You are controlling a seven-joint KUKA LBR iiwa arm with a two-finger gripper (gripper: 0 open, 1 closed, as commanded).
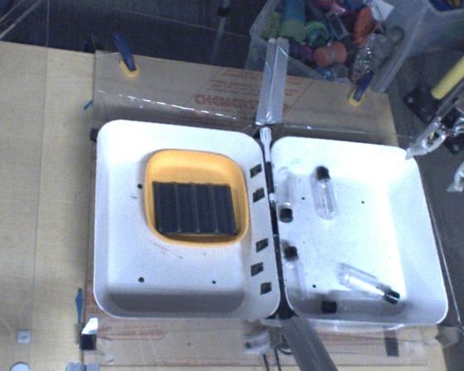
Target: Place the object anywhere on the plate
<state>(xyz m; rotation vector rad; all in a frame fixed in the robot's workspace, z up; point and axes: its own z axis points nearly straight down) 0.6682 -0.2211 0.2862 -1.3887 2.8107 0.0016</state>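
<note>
My jaws hang beside the right bin; whether spread, I cannot tell. Two clear tubes lie there; one yellow plate sits in the left bin.

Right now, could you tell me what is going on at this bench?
The gripper hangs at the upper right, outside the bins and touching nothing. In the right bin lie two clear vials with black caps, one near the back and one near the front. The yellow plate sits in the left bin with a dark ridged block on it.
</note>
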